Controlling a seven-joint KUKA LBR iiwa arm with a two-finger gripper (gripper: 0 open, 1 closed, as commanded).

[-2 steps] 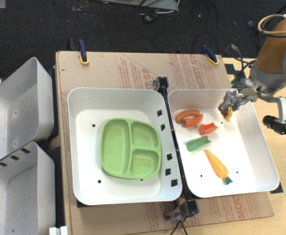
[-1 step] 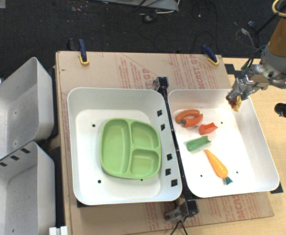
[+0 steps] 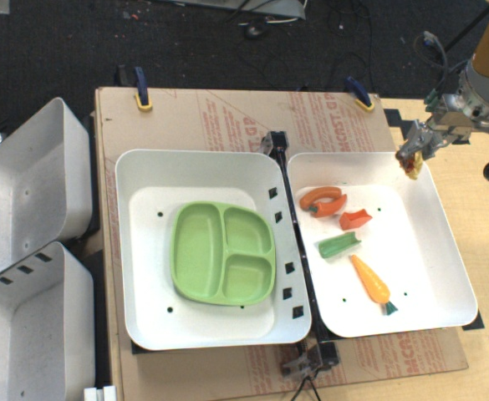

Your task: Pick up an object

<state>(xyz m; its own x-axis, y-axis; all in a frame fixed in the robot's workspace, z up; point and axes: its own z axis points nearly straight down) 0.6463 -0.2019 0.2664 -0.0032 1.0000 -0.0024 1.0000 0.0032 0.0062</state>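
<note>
I see gripper (image 3: pixel 411 164) over far right corner of right bin (image 3: pixel 445 224), small yellowish-red piece (image 3: pixel 412 170) pinched between its fingers. Right bin contents: orange curved piece (image 3: pixel 322 199) near far left, red piece (image 3: pixel 354 219) beside it, green block (image 3: pixel 338 246) mid, carrot (image 3: pixel 372 283) toward near edge. Left bin (image 3: pixel 135 224) carries green divided plate (image 3: pixel 224 253).

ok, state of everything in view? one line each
pincer: above the right bin's far right corner, too small to tell whether it grips anything
green tray: flat in the left bin
carrot: lying in the right bin, untouched
green piece: lying mid-bin
red piece: lying beside the orange ring
orange ring: lying at the far side
</note>
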